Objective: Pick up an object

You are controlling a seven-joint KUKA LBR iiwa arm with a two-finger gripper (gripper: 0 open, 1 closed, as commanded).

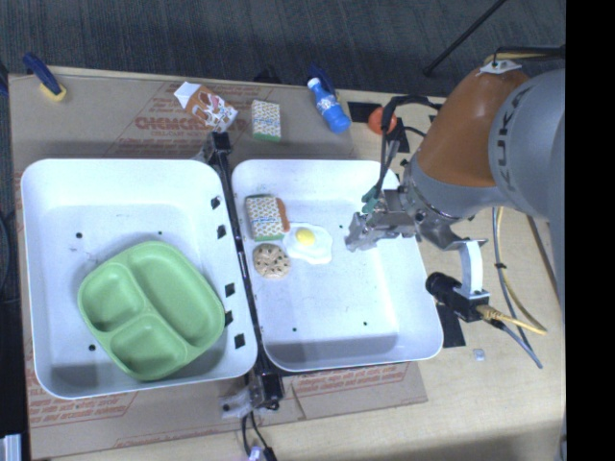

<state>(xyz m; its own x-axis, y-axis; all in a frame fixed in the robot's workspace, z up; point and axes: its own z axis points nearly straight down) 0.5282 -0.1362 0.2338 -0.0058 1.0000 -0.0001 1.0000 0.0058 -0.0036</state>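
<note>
Fried egg toy [309,243] lies in the right bin [384,344], toward its left wall, beside a cookie [272,260] and a sandwich piece [264,215]. Gripper [357,238] hangs just right of the egg; finger opening cannot be told. Green divided plate [152,307] sits in the left bin [48,190].

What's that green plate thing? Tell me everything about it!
The green tray is a light green plate with rounded corners, and it looks like plastic. Raised ridges split it into three sections: two on top and one below. Nothing lies in them. It rests flat but turned at an angle in the left white bin, near the front, close to the wall by the other bin. The gripper is over in the right bin, away from it.
</note>
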